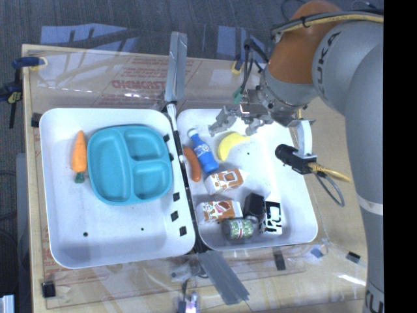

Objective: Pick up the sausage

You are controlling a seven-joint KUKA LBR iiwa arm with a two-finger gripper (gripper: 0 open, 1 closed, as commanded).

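We see two white bins on the surface (98, 64), with the gripper (236, 117) over the right one.

From the left: a carrot (79, 154) lies beside a blue divided tray (129, 163) in the left bin (98, 240). In the right bin (296, 227), the sausage (193, 164) lies against the left wall, just beside a blue bottle (202, 152). A yellow fruit, perhaps a lemon (229, 145), sits under the gripper, whose fingers look spread apart and hold nothing. Cartons (221, 208) and a can (240, 228) lie nearer us.
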